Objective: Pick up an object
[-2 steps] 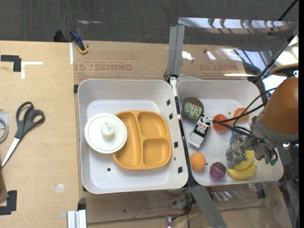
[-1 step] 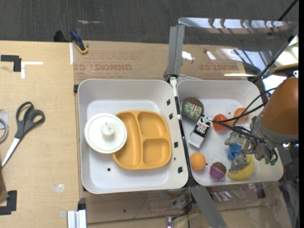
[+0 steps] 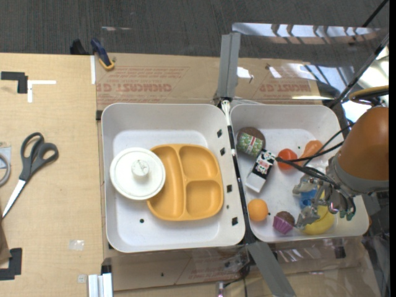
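Observation:
The right bin [image 3: 291, 117] holds several small things: a green and brown round object [image 3: 250, 141], a white and black carton [image 3: 262, 166], a red-orange piece [image 3: 286, 157], an orange piece [image 3: 312, 147], an orange ball [image 3: 257, 210], a purple cup-shaped toy [image 3: 284, 222] and a yellow banana-like toy [image 3: 320, 224]. My gripper [image 3: 311, 208] reaches in from the right and hangs low over the bin's front right corner. It sits just above the yellow toy, next to a blue item [image 3: 305, 189]. The wrist and cables hide part of that corner.
The left bin [image 3: 117, 231] carries a yellow divided plate [image 3: 189, 184] with a white round lid [image 3: 137, 172] overlapping its left side. Scissors [image 3: 31, 159] lie on the wooden bench to the left. A blue clip [image 3: 102, 54] sits at the back.

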